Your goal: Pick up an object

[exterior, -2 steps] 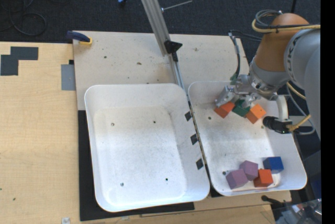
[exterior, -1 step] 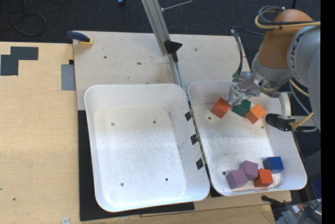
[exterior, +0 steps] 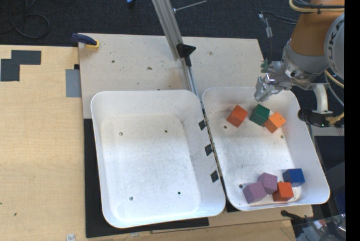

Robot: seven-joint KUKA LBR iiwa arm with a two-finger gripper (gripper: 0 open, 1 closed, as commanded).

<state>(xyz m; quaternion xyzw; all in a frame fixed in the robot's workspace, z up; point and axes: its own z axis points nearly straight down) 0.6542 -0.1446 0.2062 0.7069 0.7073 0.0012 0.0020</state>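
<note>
Bench carries two white bins; gripper hangs over the right bin's far rim, can't tell its finger state. Just below it: green cube, touching an orange cube to its right, another orange one left. Well below: purple, blue, orange blocks clustered. Left bin well left.

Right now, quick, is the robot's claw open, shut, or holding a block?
Gripper: cannot be told; it hangs just above the green block, nothing seen in it.
</note>
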